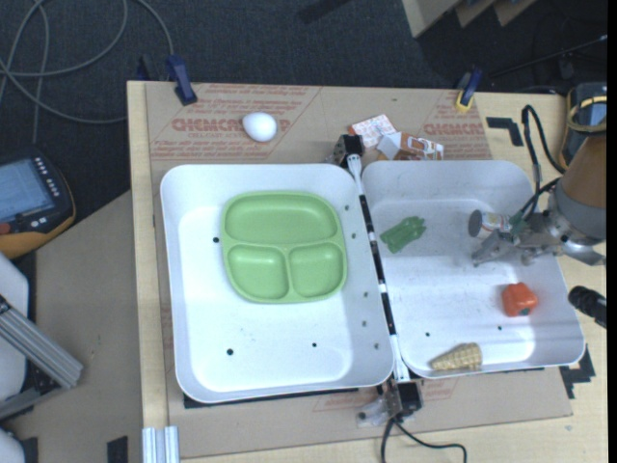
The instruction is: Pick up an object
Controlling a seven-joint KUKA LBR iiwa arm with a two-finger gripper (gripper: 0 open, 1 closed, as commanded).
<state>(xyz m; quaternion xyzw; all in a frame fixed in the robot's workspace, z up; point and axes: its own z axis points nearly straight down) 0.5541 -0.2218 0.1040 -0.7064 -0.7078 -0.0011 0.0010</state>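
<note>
Orange object [519, 298] lies at right of the right bin [434, 196], well apart from green object [402, 232] at its left and cone [457, 358] (lower edge); gripper [492, 244] low just above-left of it, finger state cannot be told; green tray [284, 244] in left bin [193, 336].

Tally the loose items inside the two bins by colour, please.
Green: 2, the divided tray in the left bin and a small green item in the right bin
Orange: 1, orange item
Tan: 1, cone
Total: 4
</note>
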